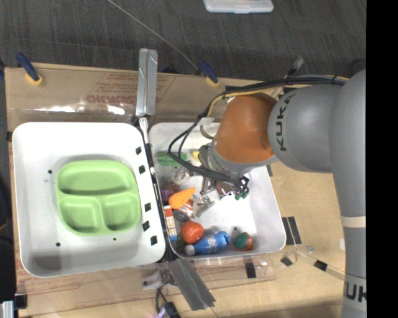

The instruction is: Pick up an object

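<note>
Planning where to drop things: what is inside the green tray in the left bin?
The green tray shows three bare compartments, nothing in them. It sits in the left bin. Whatever lies under the tray is covered.

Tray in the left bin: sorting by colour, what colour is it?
Light green tray, clearest in the camera view.

The bench top point(311, 192) is a light tan board. A sheet of clear plastic film point(93, 93) with red print lies along its far edge, held by blue clamps point(28, 68) at the corners. Beyond the bench, the floor point(74, 28) is dark grey carpet with a fine ribbed texture. A flat white rectangular item point(238, 5) lies on the floor at the upper edge. Black tape strips point(292, 231) mark the board at the near right. Lighting is even and diffuse.
</note>
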Tool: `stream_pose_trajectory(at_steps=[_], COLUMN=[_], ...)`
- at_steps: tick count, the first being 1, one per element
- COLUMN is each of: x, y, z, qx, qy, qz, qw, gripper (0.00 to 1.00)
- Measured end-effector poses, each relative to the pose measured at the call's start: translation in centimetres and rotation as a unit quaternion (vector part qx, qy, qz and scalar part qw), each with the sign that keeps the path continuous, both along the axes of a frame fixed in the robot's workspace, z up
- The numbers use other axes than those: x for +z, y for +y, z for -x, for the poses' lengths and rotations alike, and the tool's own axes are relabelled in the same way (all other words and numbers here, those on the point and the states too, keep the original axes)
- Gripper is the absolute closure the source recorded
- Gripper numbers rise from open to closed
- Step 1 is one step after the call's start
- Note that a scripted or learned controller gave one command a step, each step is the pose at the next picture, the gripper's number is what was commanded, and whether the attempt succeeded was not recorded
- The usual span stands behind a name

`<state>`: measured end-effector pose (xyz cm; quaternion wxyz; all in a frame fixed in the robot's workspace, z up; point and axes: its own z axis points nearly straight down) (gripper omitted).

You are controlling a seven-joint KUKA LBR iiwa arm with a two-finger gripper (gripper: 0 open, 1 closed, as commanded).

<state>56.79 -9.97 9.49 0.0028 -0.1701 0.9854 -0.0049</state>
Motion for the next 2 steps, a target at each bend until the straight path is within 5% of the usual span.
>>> stream_pose_trajectory(at_steps=[1,2], x=[0.06,-0.17], y=[0.2,-0.55], z=[2.9,2.07], qx=[0.014,0.105], qy=[-0.002,0.002], qz=[0.0001,-0.0033], qw=[0.9999,0.9945], gripper=[0.0,0.0])
